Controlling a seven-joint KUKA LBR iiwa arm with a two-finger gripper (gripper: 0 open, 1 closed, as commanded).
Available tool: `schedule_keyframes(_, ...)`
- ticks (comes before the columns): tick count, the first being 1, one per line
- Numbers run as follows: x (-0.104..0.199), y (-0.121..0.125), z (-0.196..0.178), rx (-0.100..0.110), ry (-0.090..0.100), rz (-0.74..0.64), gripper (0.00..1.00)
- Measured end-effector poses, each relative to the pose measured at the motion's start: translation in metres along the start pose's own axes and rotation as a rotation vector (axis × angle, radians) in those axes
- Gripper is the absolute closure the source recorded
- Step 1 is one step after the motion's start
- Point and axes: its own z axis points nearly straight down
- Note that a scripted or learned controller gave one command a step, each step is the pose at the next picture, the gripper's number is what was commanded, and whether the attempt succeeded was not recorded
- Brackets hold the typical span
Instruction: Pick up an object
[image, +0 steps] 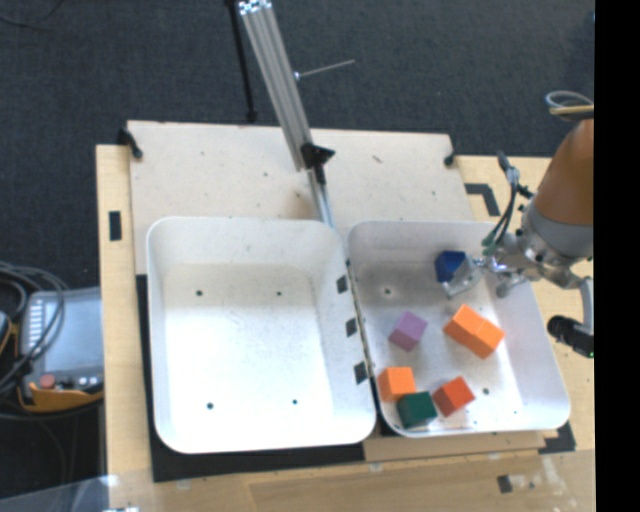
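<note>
Where grey wrist meets metal, hangs low over the back of the right bin (545, 395): gripper (485, 283) spread, two bright fingers (460, 285) apart, nothing between them. Clutches no block yet. Sits just beside a blue block (450, 265), which touches or nearly touches the left finger's outer side; cannot tell which. Probably the target, judging by nearness, though lying outside the gap rather than inside it, so likely needs a shift sideways before closing.

Further out, toward the bin's front: large orange block (474, 331), oblong and tilted, close under the gripper; purple block (408, 330), small and pale, alone near the middle. At the front wall, crowded together: orange cube (398, 381), green cube (417, 408), red cube (454, 395), touching or nearly so, hence awkward for a two-finger pinch. All matte, hard-edged, apparently foam or painted wood.

Beyond, left bin (250, 330): shallow, white, rounded at the corners, speckled with dark flecks. Underneath, pale board bench (380, 150), and a ribbed aluminium post (280, 90) rising at a slant behind.
</note>
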Motion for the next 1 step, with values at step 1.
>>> schedule_keyframes(1, -0.0059, -0.0062, 0.0448, 0.0, 0.0, -0.001, 0.0)
